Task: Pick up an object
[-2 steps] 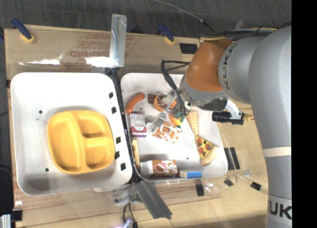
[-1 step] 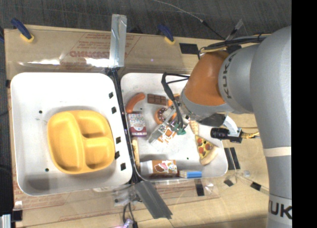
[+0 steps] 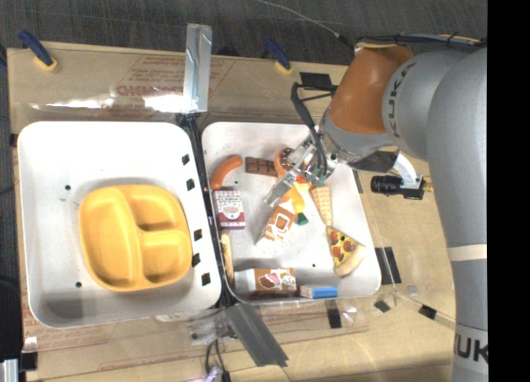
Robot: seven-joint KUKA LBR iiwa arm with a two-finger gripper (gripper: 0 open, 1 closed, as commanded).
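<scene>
Gripper [image 3: 291, 180] is seen centre-right of frame, in the right bin [image 3: 248, 136], over an orange carton [image 3: 281, 221]; open or closed can't be told. Carton lies mid-bin, w/ pizza slice [image 3: 343, 249] to its lower right.

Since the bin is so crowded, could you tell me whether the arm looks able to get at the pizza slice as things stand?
Probably yes. The pizza slice lies flat in the right bin, near its right wall, with nothing on top of it. The gripper hangs over the same bin, up and left of the slice. The wall beside it may crowd a grasp.
</scene>
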